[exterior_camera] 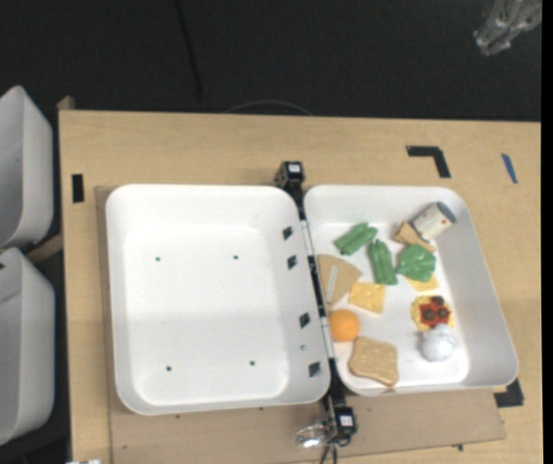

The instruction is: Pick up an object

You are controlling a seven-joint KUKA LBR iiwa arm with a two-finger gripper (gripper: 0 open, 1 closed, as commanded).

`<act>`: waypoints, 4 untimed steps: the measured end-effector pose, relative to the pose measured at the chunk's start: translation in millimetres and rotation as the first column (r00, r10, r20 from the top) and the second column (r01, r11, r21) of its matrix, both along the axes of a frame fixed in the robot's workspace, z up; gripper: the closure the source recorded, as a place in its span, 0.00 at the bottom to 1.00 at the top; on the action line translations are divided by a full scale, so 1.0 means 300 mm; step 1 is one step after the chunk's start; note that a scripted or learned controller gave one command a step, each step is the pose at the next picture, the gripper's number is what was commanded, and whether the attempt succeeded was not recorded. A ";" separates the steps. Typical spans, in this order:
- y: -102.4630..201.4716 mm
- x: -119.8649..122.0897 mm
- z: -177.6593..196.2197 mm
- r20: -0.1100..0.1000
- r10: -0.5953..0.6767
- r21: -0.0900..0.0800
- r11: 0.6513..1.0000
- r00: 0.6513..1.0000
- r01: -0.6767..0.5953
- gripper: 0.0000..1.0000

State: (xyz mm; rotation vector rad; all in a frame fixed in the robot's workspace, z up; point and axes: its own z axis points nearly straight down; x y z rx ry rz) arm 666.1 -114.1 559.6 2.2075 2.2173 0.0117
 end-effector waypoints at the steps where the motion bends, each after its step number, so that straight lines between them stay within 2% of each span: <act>1: 0.149 -0.012 -0.348 -0.023 -0.001 0.004 1.000 1.000 0.001 1.00; 2: 0.127 -0.046 -0.009 -0.004 0.000 0.001 1.000 1.000 0.000 1.00; 3: -0.324 -0.145 -0.070 -0.014 -0.015 -0.001 1.000 1.000 0.015 1.00; 4: -0.104 0.086 -0.029 -0.010 0.001 0.002 1.000 1.000 -0.001 1.00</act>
